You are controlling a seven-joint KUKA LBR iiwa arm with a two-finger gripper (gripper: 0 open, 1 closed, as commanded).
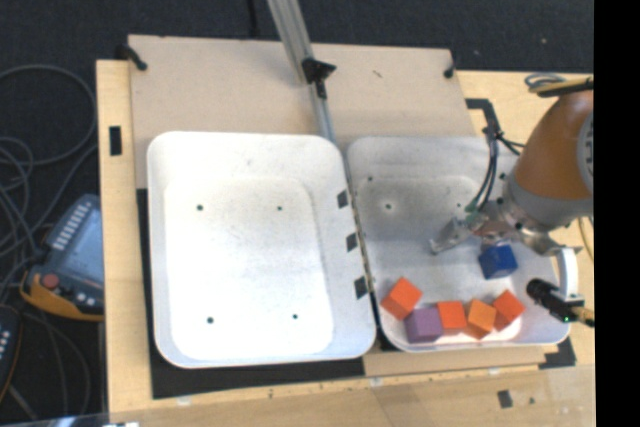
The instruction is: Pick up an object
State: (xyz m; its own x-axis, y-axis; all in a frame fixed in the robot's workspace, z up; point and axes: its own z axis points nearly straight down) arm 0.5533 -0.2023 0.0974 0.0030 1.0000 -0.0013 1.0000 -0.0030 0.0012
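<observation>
Blue cube (497, 261) sits just beside the gripper (462, 232), toward the right bin's (420, 165) near edge; whether the gripper is spread or pinched, I cannot tell.

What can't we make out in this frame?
- Gripper: small and blurred in the camera view; finger state unreadable.
- Blue cube: top edge tucked under the wrist; contact with the gripper can't be judged.
- Arm: cut off by the right edge.
- Orange blocks by the right bin's front rim: bunched with the purple block; exact count uncertain.
</observation>
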